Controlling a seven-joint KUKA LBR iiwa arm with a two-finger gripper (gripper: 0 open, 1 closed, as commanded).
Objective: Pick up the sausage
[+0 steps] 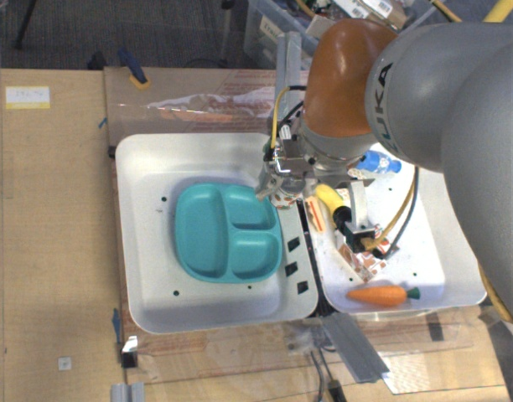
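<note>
You see the arm [445, 82] reaching in from the right, and its grey bulk and orange band cover much of the right bin [424, 258], so the far corner of that bin is hidden from you. The gripper [277, 187] hangs low over the wall between the two bins, just above the upper right corner of the teal divided plate [215, 233] that lies in the left bin [147, 174]. The wrist sits right over the claw, so you cannot tell whether it is apart or together, and you can make out nothing caught in it. What looks like the sausage [362, 262] is a reddish-brown piece with pale marks, lying in the right bin near its front and just behind the carrot [378, 296]. Its upper end is tucked under the robot's own gear, so its full length is not clear to you. It lies apart from the gripper, to that claw's right and nearer the front. A yellow thing [326, 196] lies just right of the dividing wall, partly covered, and a blue thing [382, 164] peeks out beneath the wrist, too hidden to name. Both compartments of the plate look bare.
</note>
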